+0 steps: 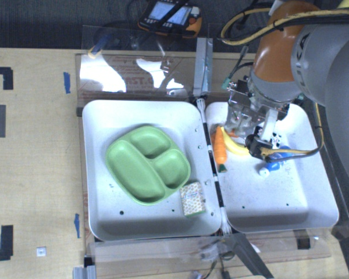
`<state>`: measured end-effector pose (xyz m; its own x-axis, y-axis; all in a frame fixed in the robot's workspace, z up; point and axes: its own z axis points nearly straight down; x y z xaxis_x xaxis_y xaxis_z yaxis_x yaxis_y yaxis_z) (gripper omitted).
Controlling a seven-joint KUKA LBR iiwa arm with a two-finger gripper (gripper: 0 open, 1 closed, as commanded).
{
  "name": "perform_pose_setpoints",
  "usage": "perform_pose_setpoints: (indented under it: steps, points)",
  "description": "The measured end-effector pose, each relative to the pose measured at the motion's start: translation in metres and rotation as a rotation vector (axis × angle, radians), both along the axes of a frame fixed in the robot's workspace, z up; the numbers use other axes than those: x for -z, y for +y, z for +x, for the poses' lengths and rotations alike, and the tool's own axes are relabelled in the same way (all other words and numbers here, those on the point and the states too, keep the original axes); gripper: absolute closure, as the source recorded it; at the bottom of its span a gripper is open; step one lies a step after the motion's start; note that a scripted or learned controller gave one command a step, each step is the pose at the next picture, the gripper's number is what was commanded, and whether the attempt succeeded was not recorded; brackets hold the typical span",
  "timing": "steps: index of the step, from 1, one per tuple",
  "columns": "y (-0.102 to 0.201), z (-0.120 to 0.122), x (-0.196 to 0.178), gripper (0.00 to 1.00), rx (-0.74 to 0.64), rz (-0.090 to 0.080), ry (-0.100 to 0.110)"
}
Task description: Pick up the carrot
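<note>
Carrot first: the small orange carrot with a green stem end (220, 149) lies in the right-hand shallow white plastic bin (291, 208), hard against that bin's left wall, its long axis running near-to-far along the divider, green tip toward the camera.

Going from near to far: a small patterned pale packet (192, 199) sits at the near right corner of the left-hand shallow white bin (99, 208), just beside a green three-compartment plastic plate (148, 163). Further back comes the carrot, with a yellow curved banana-shaped toy (237, 147) just to its right, touching or nearly so, and a blue-and-white small object (273, 161) further right again.

Beyond those, the two-finger gripper (249, 133) hangs over the far part of the right bin. The carrot lies to its left and slightly nearer the camera. I cannot tell how wide the tool stands or whether it holds anything.

My judgement: the coming move must shift leftward toward the wall.
</note>
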<state>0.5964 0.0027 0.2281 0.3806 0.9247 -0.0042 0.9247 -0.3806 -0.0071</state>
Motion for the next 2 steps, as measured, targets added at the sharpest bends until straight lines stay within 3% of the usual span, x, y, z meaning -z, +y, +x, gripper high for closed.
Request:
perform_pose_setpoints:
  steps: [1, 2]
  points:
    - [0.019, 0.009, -0.054, 1.00, 0.435, -0.004, -0.002]
    - [0.042, 0.053, 0.013, 1.00, 0.471, -0.004, 0.000]
